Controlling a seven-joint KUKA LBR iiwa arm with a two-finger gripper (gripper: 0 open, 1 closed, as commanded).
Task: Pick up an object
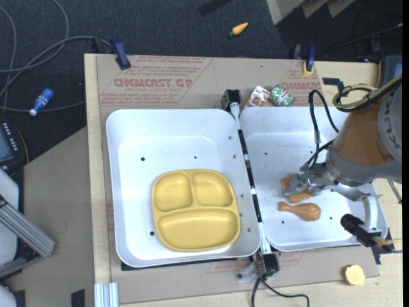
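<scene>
A brown drumstick (300, 210) lies in the right bin (281, 235), toward its near right part, thin end pointing left. Just above it sits a smaller brown piece (291, 184), right at the gripper (305, 181). The gripper comes in from the right and is low over that small piece; whether it is clenched, released or grasping anything I cannot tell, since the tip is too small and cluttered. The arm (361, 142) covers the bin's right side. In the left bin (128, 133) rests a yellow tray (195, 210) with three compartments. Beyond the bins' far edge lie two small packets (271, 96). A yellow lump (354, 274) sits on the bench near the right bin's front corner.
</scene>
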